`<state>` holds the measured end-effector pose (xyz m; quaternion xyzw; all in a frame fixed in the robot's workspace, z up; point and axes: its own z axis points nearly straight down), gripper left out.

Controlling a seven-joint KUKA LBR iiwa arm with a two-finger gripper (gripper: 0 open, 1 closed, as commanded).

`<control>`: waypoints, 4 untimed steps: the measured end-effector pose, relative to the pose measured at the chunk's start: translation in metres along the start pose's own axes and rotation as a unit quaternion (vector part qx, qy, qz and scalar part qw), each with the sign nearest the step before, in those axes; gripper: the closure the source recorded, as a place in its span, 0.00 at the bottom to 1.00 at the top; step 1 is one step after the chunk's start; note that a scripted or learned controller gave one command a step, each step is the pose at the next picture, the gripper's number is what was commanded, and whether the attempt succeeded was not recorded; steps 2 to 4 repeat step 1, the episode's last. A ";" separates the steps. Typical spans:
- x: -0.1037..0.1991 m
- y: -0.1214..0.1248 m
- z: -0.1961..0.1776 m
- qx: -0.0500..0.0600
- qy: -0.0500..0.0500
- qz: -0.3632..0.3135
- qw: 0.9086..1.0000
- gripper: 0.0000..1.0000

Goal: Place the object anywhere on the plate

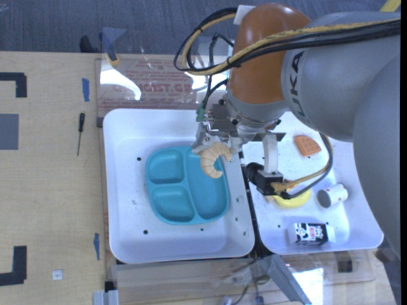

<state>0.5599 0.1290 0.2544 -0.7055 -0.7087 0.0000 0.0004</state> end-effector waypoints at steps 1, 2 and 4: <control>-0.001 0.000 0.000 0.000 -0.001 0.000 1.000 0.00; -0.001 0.000 0.000 0.000 -0.001 0.000 1.000 0.00; -0.001 0.000 0.000 0.000 -0.001 0.000 1.000 0.00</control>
